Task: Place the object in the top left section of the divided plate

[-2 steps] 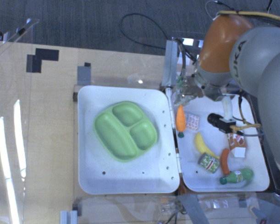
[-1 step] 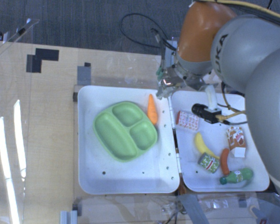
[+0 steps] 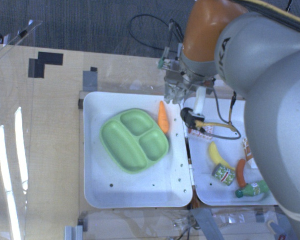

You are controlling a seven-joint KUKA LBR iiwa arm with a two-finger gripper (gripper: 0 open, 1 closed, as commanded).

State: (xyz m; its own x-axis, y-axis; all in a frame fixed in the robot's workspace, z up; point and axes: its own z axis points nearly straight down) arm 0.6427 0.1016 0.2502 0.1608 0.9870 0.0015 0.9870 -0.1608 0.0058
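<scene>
Bottom right of frame, in the right bin (image 3: 206, 193): green bottle (image 3: 250, 190), small can (image 3: 224, 174), red sausage (image 3: 241, 172), banana (image 3: 215, 155), all loose and apart from the task.

Mid frame, left bin (image 3: 103, 189) w/ the green divided plate (image 3: 134, 139) lying flat. Its top left section (image 3: 135, 121) has nothing in it.

Just right of the plate, touching or nearly touching its rim: the carrot (image 3: 163, 117), standing roughly vertical in frame, thick end up, tip down. Not in any section yet.

Directly above it, upper centre: gripper (image 3: 174, 97), fingers around the carrot's top end, closed on it as far as I can judge, though the contact pt is small in frame.

Handling, my guess: toy carrot, light, stiff, smooth plastic so prob slippery; tapered, so a pinch near the thick end or mid-body holds better than the tip. Not fragile.
</scene>
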